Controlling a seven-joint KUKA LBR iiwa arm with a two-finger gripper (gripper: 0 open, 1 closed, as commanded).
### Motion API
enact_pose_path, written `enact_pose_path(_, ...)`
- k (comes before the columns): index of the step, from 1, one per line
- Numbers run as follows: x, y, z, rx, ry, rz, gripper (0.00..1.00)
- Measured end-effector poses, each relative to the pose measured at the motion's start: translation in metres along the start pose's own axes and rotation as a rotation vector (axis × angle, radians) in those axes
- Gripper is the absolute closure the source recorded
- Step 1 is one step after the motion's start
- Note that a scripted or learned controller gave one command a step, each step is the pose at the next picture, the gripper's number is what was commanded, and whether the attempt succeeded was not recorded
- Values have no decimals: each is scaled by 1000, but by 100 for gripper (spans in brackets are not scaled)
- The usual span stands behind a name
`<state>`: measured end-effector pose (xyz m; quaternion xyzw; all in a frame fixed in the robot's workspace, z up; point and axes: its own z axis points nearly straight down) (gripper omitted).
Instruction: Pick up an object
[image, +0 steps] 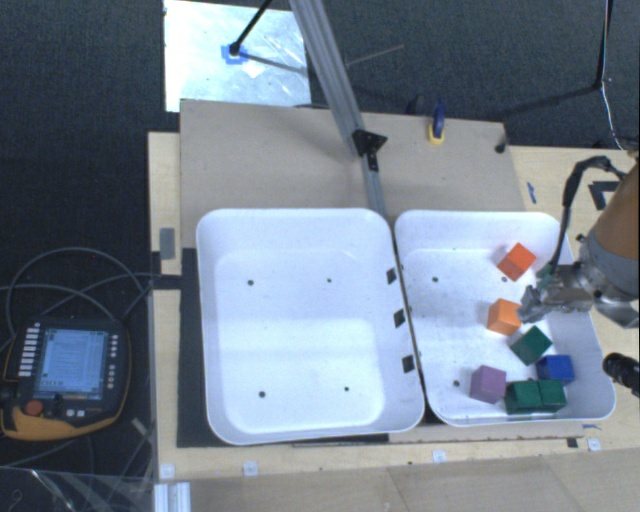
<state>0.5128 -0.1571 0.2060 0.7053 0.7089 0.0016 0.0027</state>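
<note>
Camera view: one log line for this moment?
arm: over right bin | hand: beside orange cube, above green block | grasp: none seen | left bin: untouched

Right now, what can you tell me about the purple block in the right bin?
The purple block is a small cube, matte and solid-coloured, maybe wood or foam. It sits flat on the floor of the right bin, near the front wall, turned slightly askew to the bin's edges. The green block lies just to its right, very close; whether they touch is unclear. The gripper is farther back, by an orange block, not on the purple one.
</note>
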Motion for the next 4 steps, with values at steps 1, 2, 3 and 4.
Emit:
enact_pose_path(1,50,22,-10,2,3,-6,100)
enact_pose_path(2,109,30,-23,2,4,-7,100)
enact_pose_path(3,152,42,-19,4,4,-5,100)
enact_pose_path(4,204,53,-11,4,4,-5,100)
